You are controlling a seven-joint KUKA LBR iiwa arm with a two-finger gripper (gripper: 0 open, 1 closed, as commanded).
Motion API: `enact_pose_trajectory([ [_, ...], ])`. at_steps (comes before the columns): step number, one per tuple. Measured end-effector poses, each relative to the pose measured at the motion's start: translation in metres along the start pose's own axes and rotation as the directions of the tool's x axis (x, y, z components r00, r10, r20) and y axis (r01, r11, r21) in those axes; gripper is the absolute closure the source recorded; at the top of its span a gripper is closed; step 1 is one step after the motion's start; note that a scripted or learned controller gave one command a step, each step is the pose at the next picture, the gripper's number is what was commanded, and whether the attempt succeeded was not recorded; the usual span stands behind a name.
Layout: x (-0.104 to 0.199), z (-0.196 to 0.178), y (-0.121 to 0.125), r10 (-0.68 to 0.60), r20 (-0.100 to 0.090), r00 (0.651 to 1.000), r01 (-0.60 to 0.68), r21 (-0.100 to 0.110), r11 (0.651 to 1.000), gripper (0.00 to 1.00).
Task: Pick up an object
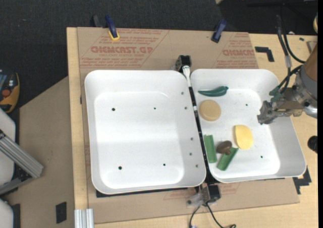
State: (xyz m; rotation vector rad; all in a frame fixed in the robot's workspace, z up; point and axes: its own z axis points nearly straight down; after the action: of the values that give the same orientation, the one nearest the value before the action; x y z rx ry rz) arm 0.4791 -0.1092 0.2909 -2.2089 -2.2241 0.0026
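Nearest the camera, two green stick-shaped pieces lie in the right white bin (287, 169): an upright flat green bar (210, 148) against the bin's left wall, and a tilted darker green stick (227, 159) beside it. Touching that stick's upper end sits a small brown rounded lump (224, 147). Just right of it lies a yellow oval piece (243, 137). Farther back rests a tan round disc (210, 110), and beyond it a curved dark green pepper-like piece (213, 91). At the bin's right side the grey two-finger gripper (266, 117) hangs, apart from every piece; whether its fingers are spread or closed I cannot tell. Beside it stands the left white bin (96, 136).
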Motion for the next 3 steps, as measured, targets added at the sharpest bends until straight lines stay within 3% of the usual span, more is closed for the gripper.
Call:
enact_pose_trajectory([
  [1, -0.076, -0.03, 0.0, 0.011, 0.008, 1.0, -0.011, -0.012, 1.0, 1.0],
  [2, -0.117, -0.121, -0.001, 0.01, 0.012, 1.0, -0.01, -0.018, 1.0, 1.0],
  [3, -0.074, -0.168, 0.0, 0.002, 0.007, 1.0, -0.002, -0.015, 1.0, 1.0],
])
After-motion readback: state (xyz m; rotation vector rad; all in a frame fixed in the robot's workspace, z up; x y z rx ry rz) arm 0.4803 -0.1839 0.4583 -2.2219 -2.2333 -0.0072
